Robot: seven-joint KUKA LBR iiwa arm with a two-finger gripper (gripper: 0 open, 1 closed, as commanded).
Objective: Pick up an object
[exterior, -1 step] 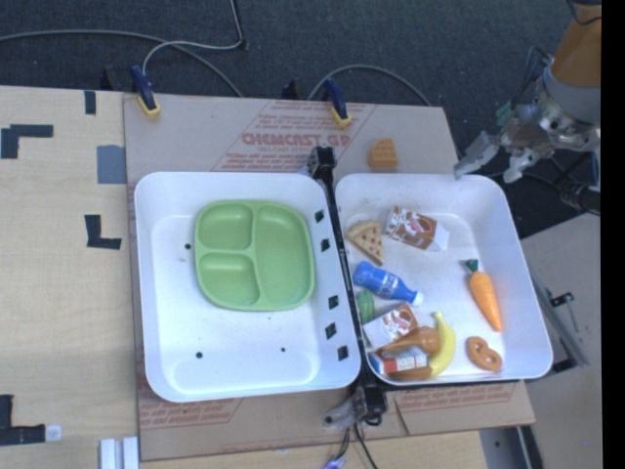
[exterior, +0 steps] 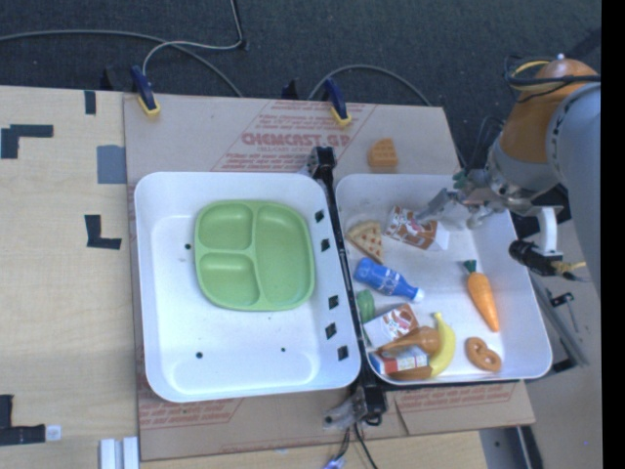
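My gripper [exterior: 457,203] hangs over the upper right part of the right bin [exterior: 518,262], just right of a red and white snack packet [exterior: 410,228]. Below it lie an orange carrot [exterior: 481,299], a blue bottle [exterior: 386,279] and a waffle-like slice [exterior: 366,237]. A yellow banana [exterior: 444,345], a pretzel [exterior: 483,353] and a red and white packet [exterior: 395,320] crowd the bin's near end. Nothing shows between the gripper's tips.
The left bin [exterior: 161,291] holds a green divided plate [exterior: 256,255]. A small orange toy [exterior: 383,153] sits on the cardboard beyond the right bin. Black clips line the wall between the bins [exterior: 332,262]. The arm's grey and orange body [exterior: 547,125] stands at the right.
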